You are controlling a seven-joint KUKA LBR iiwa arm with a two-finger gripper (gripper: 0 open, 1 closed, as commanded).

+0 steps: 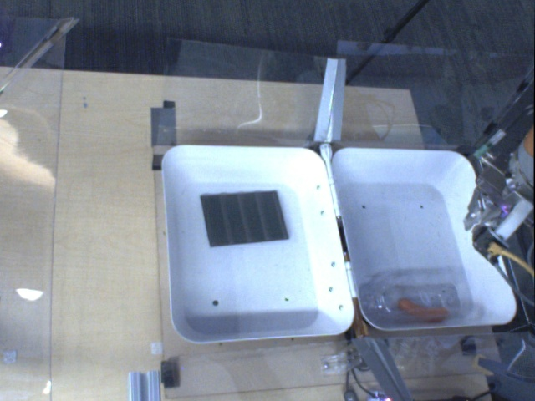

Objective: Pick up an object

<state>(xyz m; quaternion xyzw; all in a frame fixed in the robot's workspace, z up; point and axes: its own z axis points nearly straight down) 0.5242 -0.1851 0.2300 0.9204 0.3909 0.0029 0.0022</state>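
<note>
Two white bins sit side by side on the counter (100, 224). The left bin (180, 307) has a dark ridged mat (245, 217) lying flat in it. The right bin (451, 174) has a clear bottle (410, 295) with something orange inside, lying near the front wall. The gripper (489, 215) is at the right bin's right edge, away from the bottle. I cannot tell how it is set.

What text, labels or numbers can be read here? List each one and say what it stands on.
No readable text.
The dark ribbed panel in the left bin bears plain ridges, no lettering.
The clear container holding an orange item in the right bin shows no legible label.
The hand at the right bin's edge shows no readable marking; too small and blurred to tell.
</note>
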